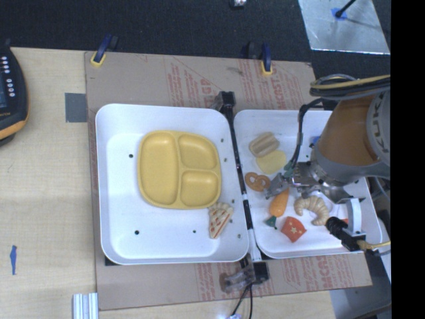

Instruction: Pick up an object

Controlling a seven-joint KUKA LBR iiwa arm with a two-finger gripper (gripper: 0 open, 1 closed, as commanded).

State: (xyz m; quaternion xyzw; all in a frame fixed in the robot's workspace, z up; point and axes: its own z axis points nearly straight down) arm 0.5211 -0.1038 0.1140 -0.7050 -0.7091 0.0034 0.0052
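Camera view shows the gripper (292, 180) low in the right bin (265, 248) beside the toy carrot (279, 203) and croissant (313, 207), its finger state impossible to tell.

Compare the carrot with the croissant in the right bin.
The carrot is orange with a green tip; the croissant is pale tan. The carrot is a straight taper lying at a slant; the croissant is a curved crescent. Both are toy foods lying side by side in the right bin, under the arm.
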